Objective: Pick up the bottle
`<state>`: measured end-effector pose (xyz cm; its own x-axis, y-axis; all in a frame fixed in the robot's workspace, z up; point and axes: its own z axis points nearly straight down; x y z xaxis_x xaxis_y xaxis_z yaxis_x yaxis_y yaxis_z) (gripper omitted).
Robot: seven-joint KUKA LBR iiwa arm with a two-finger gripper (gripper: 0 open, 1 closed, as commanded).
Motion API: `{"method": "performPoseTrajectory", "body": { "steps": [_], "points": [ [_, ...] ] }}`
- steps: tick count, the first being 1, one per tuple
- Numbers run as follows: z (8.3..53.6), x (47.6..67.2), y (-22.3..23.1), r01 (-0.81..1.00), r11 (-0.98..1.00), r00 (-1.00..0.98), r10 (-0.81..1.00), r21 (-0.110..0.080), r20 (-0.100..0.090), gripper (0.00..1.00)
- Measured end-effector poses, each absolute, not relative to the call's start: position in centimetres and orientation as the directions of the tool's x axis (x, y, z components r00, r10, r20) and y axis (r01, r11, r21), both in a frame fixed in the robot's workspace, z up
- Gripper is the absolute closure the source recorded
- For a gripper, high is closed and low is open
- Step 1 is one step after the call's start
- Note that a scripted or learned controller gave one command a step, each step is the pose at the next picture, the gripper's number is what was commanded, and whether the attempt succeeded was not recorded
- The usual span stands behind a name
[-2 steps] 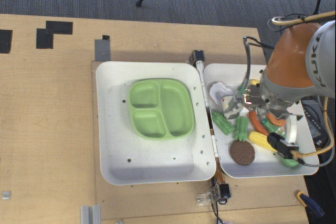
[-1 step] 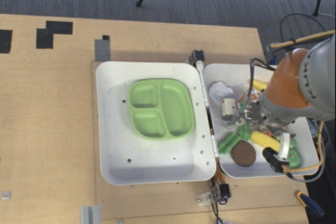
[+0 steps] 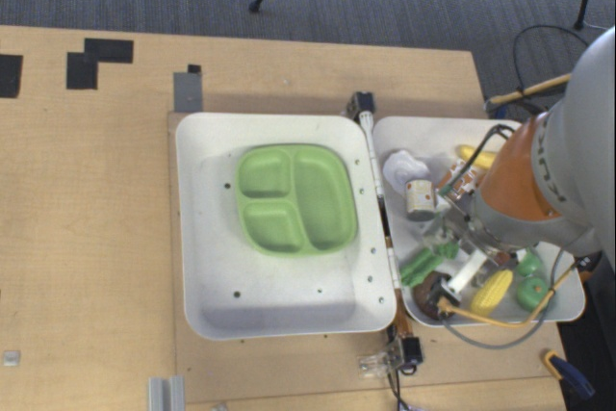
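bottle lies in right bin; label unreadable; gripper state unclear.

Of the 2 bins, the left bin holds a divided tray, while the right bin holds small items under the arm.

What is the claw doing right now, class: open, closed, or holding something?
Claw: low in the right bin, among the toys; open or closed cannot be told, and no bottle can be seen in its grip.
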<state>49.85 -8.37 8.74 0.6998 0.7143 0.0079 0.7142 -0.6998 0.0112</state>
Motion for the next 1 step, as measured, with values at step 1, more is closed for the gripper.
{"method": "performPoseTrajectory", "body": {
  "steps": [1],
  "points": [
    [9.80, 49.95, -8.35, 0.716, -0.698, 0.698, 0.716, 0.012, 0.009, 1.00]
  ]
}}
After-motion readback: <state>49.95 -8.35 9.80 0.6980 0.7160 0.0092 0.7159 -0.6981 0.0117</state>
